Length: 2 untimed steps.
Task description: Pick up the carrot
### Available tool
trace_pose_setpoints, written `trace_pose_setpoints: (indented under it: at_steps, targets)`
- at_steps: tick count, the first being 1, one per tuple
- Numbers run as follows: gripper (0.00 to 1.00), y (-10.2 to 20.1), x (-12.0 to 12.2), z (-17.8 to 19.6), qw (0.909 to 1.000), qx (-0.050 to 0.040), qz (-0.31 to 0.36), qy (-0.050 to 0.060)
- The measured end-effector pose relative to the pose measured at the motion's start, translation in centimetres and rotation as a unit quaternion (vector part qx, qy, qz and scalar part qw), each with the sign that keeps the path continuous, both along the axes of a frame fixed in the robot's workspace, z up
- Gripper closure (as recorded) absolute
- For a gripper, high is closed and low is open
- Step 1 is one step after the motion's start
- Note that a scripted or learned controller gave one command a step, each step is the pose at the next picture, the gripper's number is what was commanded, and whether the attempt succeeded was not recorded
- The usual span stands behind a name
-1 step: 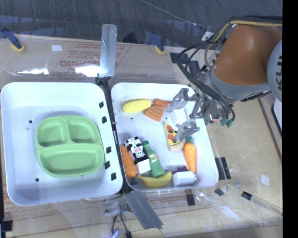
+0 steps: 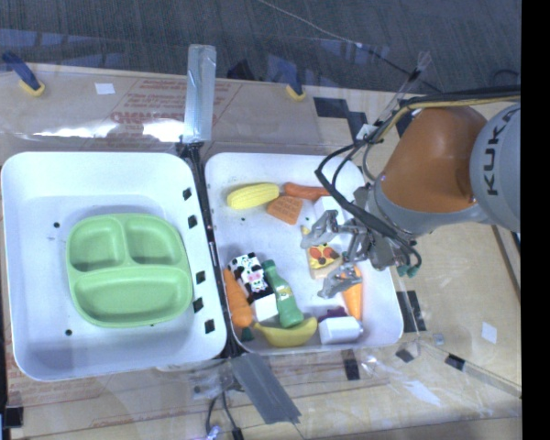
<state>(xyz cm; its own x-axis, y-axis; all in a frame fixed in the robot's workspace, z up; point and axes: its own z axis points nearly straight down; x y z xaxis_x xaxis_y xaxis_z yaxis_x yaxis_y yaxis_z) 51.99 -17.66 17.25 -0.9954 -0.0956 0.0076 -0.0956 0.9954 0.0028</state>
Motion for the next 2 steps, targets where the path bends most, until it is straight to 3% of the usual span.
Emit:
trace_pose_setpoints:
  at_steps: [1, 2]
  targets:
    - [0.0, -3.2, -1.7, -7.8, 0.9974, -0.0024, 0.071, -0.011]
    - [1.0, -3.0, -1.7, -6.8, 0.997, -0.0023, 0.076, -0.01]
